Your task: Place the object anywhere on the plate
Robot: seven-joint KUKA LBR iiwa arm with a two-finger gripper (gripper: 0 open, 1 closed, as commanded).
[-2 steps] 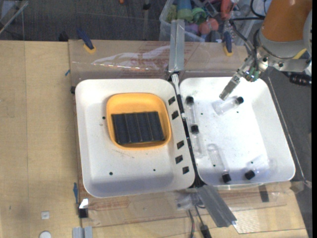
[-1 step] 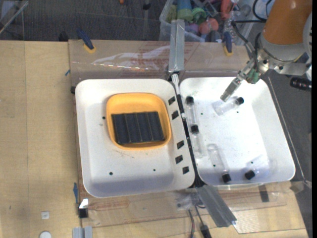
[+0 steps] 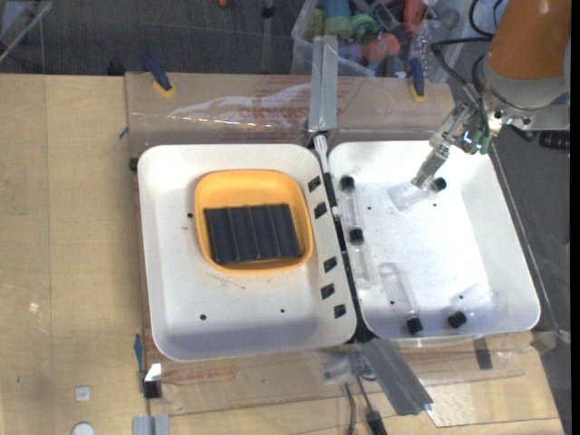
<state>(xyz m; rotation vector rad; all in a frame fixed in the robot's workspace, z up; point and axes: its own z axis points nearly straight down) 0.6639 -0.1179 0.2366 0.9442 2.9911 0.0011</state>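
A dark grey ribbed rectangular object lies flat in the middle of the orange plate, which sits in the left bin. My gripper hangs over the back part of the right bin, far to the right of the plate and apart from the object. It slants down to the left from the orange-banded wrist. Nothing is visibly held at its tip.
A ridge with black tabs divides the two bins. Small black studs dot the right bin's floor, and a faint clear shape lies near its middle. A crate of colourful toys stands behind the bins.
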